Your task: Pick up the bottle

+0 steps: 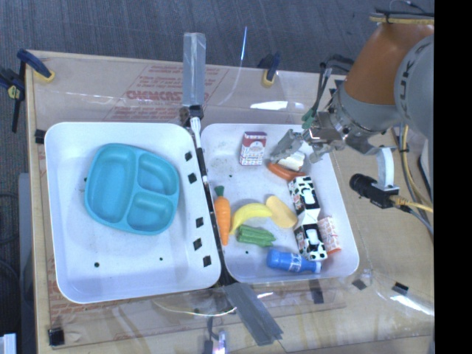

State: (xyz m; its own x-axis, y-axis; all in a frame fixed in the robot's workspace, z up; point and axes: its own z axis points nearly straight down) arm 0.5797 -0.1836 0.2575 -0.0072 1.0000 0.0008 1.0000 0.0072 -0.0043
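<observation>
Right bin [346,260]: claw [293,152] low at back, aperture unclear, nothing visibly held; blue bottle [293,261] at front.

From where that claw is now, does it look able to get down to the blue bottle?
Probably yes. The blue bottle lies on its side at the right bin's near edge with nothing over it. The claw hovers at the far end, so it must cross the toys.

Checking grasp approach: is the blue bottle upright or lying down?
Lying down. The blue bottle rests on its side along the right bin's near wall, its long axis across the view.
</observation>
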